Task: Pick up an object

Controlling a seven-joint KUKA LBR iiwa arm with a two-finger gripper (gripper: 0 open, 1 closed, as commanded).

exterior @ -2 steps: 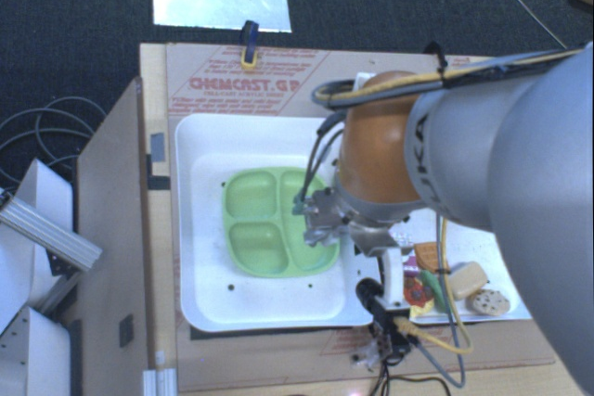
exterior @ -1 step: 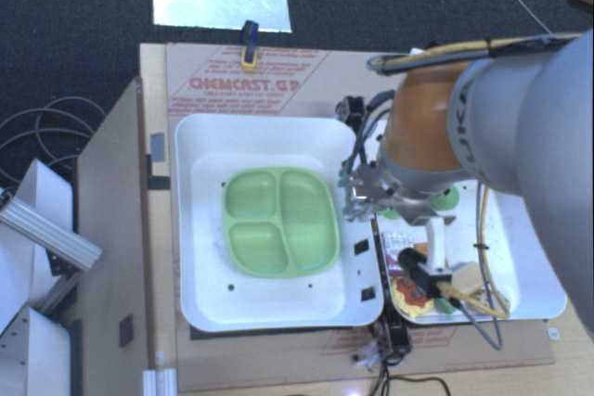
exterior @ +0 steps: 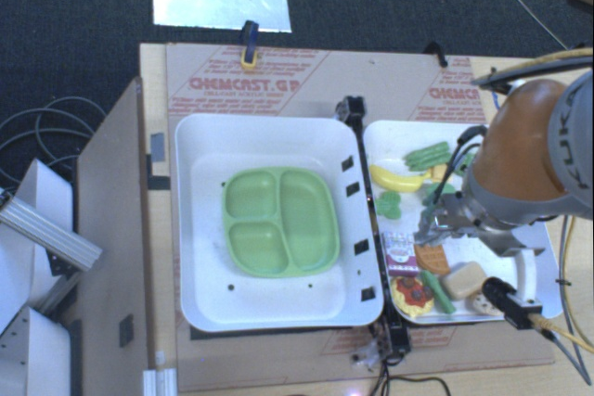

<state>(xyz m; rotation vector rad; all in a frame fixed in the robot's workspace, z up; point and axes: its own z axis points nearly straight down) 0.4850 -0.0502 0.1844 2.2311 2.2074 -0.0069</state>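
- Two shallow white bins are seen side by side on the bench (exterior: pixel 232 74), which is covered by a protective sheet printed with red lettering.
- The left bin (exterior: pixel 200 144) is occupied by a light green divided plate (exterior: pixel 279 222) with three compartments, lying flat near the bin's middle.
- The right bin (exterior: pixel 390 136) is crowded with small toy foods, gathered along its left side and near edge.
- A yellow banana (exterior: pixel 397 178) is placed toward the far left of that bin, with a green ridged piece (exterior: pixel 426 155) just beyond it, further to the right.
- A small green leafy item (exterior: pixel 389 206) is found just nearer than the banana, close to the divider between the bins.
- A white packet with red print (exterior: pixel 399 249) lies nearer still, with an orange cracker-like piece (exterior: pixel 431 256) just beside it on the right.
- At the near edge, a yellow item topped with red (exterior: pixel 411 294) is seen, touched by a green pod (exterior: pixel 440 293), and a beige block (exterior: pixel 464 276) lies to their right.
- The arm (exterior: pixel 520 153), with its orange band, is extended in from the right and held above the right bin.
- The gripper (exterior: pixel 434 223) is positioned low over the foods, between the leafy item and the cracker-like piece.
- Whether the gripper is spread or pressed together cannot be told, and nothing is clearly shown gripped in it.
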